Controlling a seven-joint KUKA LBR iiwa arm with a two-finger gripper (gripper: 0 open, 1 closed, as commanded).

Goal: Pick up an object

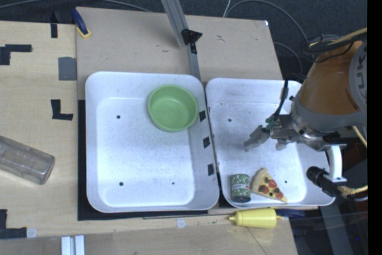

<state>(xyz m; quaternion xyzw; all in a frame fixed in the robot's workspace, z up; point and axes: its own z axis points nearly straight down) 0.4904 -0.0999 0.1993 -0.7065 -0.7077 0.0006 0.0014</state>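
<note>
A grey arm with an orange band is seen reaching from the right over the right-hand shallow white bin (239, 95), its two-finger gripper (258, 139) poised above bare bin floor. The fingers (255, 138) appear spread apart, with nothing between them. The likeliest candidates for pickup are found at the near edge of that bin: a small green cylindrical can (240, 187) standing touching a toy pizza slice with red toppings (268, 184), both well below the gripper. A pale green plastic bowl (172, 107) is set in the left-hand white bin (101, 146), and a yellow squeeze bottle (258, 218) is left on the bench (131, 39) just outside the bins. A miss is judged possible: a descent from here would meet bare floor, and the can could be tipped or shoved against the wall, being crowded by the slice.
</note>
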